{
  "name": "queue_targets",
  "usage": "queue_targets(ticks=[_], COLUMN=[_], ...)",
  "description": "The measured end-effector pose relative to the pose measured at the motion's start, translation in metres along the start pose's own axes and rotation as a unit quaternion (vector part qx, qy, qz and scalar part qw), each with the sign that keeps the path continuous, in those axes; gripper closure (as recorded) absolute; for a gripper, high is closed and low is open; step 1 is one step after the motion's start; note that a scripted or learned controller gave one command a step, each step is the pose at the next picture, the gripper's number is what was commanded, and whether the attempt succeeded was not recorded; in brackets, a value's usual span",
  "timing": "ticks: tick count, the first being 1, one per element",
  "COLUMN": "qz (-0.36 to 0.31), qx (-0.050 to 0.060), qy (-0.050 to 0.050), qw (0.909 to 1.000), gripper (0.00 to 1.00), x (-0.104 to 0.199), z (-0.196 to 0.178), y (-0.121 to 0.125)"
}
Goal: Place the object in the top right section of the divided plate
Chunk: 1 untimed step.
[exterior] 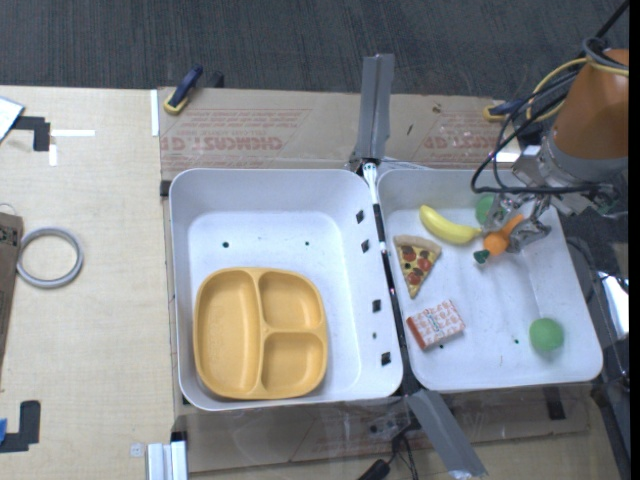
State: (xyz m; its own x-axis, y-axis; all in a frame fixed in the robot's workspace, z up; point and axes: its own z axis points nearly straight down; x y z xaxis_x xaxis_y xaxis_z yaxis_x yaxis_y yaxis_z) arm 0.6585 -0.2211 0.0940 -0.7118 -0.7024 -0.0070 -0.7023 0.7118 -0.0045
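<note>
The gripper (508,226) is low over the far part of the right bin (560,363), its fingers around a small orange carrot (493,243) that is pinched between them just above the bin floor. A banana (447,226) lies just to the left of it, with a pizza slice (415,262), a red box (436,324) and a green ball (546,335) nearer. The yellow plate (262,331) with 3 sections sits in the left bin (190,268).
</note>
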Motion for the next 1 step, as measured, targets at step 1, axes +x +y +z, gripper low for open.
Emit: queue_targets(ticks=[1], qz=[-0.216], qx=[-0.001], qy=[0.0], qw=[0.9764], gripper=[1.0], x=[-0.0017], z=[0.0003], y=[-0.0012])
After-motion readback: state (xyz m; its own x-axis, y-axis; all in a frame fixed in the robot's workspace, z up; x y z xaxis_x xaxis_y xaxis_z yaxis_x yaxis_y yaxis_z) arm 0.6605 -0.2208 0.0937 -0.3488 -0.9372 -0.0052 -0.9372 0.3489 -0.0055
